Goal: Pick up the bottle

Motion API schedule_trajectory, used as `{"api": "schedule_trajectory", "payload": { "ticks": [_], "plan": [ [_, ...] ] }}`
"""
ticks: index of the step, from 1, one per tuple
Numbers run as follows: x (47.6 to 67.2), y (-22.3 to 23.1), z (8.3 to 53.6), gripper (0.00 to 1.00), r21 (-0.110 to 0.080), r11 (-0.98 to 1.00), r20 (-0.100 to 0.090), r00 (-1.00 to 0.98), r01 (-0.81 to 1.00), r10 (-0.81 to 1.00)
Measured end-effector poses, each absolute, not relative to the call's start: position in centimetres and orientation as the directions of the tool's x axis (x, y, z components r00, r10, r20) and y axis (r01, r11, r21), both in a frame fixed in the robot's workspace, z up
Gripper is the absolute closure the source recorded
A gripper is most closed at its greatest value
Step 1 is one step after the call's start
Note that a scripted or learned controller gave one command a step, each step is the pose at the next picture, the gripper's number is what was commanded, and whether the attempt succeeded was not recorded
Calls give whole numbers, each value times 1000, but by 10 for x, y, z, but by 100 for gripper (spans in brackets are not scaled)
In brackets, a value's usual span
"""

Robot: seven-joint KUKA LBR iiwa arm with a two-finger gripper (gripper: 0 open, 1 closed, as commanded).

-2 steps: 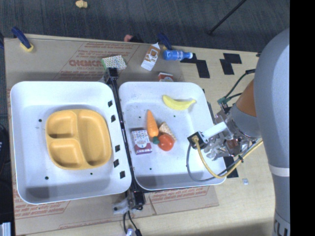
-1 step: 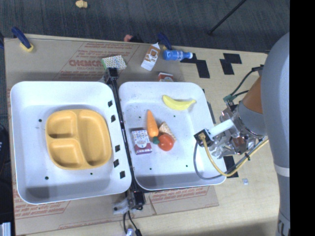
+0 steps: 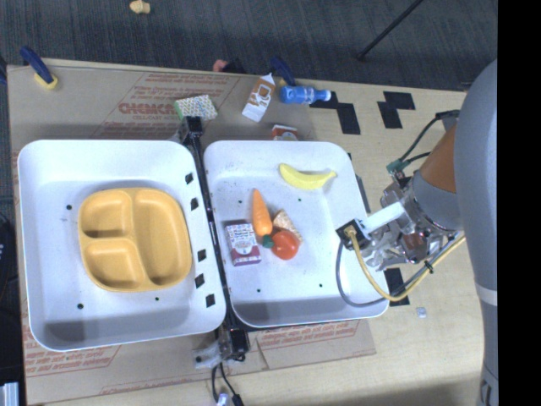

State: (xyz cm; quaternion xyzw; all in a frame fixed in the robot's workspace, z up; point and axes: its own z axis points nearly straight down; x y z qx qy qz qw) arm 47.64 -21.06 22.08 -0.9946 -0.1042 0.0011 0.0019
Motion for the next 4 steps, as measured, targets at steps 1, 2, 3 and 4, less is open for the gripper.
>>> {"api": "schedule_trajectory", "payload": {
  "ticks": [1,2,3,4],
  "plan": [
    [477,-210,230,100,-9,-976,-4,976,216,217],
    [476,-210,206,100,-6,-979,-5,979,206,206],
    [476,-211,214,100,-4,-978,-2,978,207,207],
    [476,-210,208,100,-8,-851,-2,851,524,524]
  ]
}}
